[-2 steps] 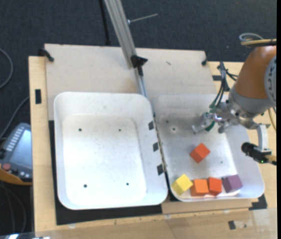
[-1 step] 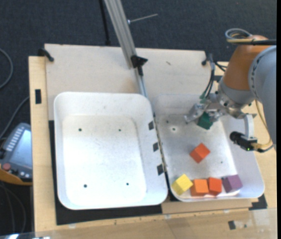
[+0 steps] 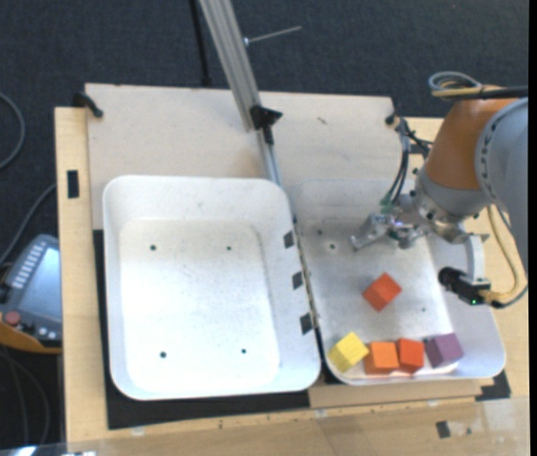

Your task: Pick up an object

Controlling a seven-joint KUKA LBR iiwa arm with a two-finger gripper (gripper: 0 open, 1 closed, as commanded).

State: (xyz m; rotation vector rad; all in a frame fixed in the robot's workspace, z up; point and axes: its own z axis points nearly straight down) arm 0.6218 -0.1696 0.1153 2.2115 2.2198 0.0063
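Observation:
In the right bin (image 3: pixel 344 207) an orange-red cube (image 3: pixel 381 292) lies alone near the middle. Along the bin's front wall sit a yellow block (image 3: pixel 350 351), two orange blocks (image 3: pixel 382 356) (image 3: pixel 411 353) and a purple block (image 3: pixel 443 349) in a row. My gripper (image 3: pixel 371 234) hangs over the upper part of this bin, up and a little left of the orange-red cube, reaching in from the right. Nothing shows between its fingers.
The left bin (image 3: pixel 201 283) sits beside the right one, with a raised divider between them. A slanted metal bar (image 3: pixel 235 55) rises from the back of the bench. Cables and a handheld pendant (image 3: pixel 30 288) lie off the bench to the left.

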